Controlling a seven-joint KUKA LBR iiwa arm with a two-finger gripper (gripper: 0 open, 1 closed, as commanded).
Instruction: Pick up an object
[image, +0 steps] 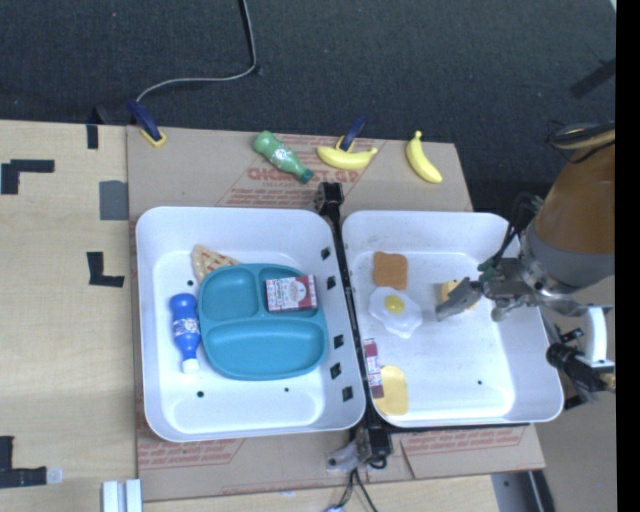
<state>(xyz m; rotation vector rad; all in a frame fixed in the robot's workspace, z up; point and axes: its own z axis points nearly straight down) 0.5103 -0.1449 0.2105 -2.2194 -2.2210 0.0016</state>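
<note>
Arm (575, 225) reaching in from rt, tool (458, 299) low over rt bin (500, 400)

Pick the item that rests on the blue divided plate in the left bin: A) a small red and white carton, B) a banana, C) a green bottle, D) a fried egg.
A: the small red and white carton lies on the upper right part of the blue divided plate in the left bin.
</note>
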